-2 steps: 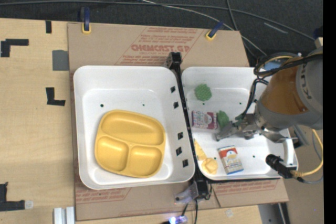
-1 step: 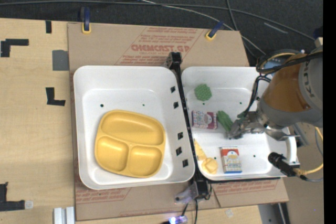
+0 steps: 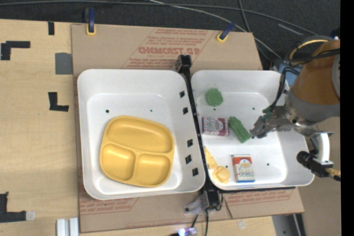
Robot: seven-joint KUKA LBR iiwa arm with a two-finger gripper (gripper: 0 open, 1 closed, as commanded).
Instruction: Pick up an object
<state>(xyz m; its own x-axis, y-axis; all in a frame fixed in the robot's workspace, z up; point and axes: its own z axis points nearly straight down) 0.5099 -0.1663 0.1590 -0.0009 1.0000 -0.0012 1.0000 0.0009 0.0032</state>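
Note:
The right bin (image 3: 276, 81) holds several small items. A green knobbly ball (image 3: 214, 97) lies near its back left, with a small pink and white packet (image 3: 214, 126) below it. A long green piece (image 3: 239, 129) lies at a slant in the middle. A red and white carton (image 3: 243, 168) and a yellow piece (image 3: 219, 173) rest near the front. My gripper (image 3: 259, 129) is low inside this bin, just right of the long green piece and close to its lower end. I cannot tell whether it touches that piece.
The left bin (image 3: 88, 91) carries a yellow divided plate (image 3: 136, 150). A black divider (image 3: 190, 119) runs between the bins. The grey arm with its orange band (image 3: 318, 83) comes in over the right bin's right wall. Cables cross the dark floor behind the bench.

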